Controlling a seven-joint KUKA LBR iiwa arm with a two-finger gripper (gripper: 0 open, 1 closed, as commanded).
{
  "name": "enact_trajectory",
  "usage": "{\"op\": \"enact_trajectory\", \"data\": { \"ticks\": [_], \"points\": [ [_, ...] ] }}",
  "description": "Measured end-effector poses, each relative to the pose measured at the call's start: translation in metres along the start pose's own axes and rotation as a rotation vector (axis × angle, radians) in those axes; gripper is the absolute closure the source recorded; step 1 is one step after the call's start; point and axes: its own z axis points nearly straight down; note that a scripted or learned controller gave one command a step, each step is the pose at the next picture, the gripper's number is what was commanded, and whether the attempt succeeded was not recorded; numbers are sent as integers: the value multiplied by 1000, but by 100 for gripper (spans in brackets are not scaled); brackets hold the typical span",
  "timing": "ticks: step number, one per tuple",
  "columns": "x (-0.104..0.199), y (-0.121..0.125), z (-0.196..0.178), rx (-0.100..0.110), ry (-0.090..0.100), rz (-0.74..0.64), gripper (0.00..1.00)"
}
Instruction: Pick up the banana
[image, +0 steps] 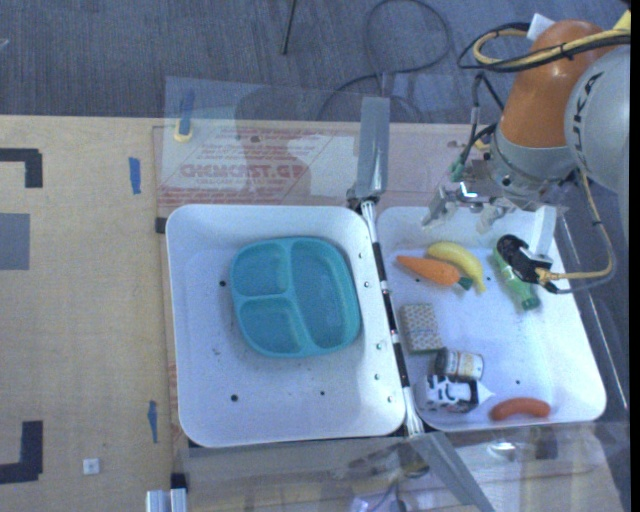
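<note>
1. The curved yellow banana (458, 262) lies in the right-hand shallow white plastic bin (560, 350), in that bin's upper half.
2. The metal two-finger gripper (466, 204) on the grey arm with the orange band (545, 85) hangs over the bin's far edge, just above the banana and apart from it.
3. I cannot tell how far the gripper is open; nothing shows between its fingers.
4. An orange carrot (430, 270) lies touching the banana's left side.
5. A green marker-like stick (514, 280) lies to the banana's right.
6. A teal three-compartment plate (296, 295) sits in the left white bin (200, 390), well left of the banana.
</note>
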Motion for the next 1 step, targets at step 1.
{"op": "enact_trajectory", "data": {
  "ticks": [1],
  "points": [
    [-38,-4,91,-23,1,-134,0]
  ]
}}
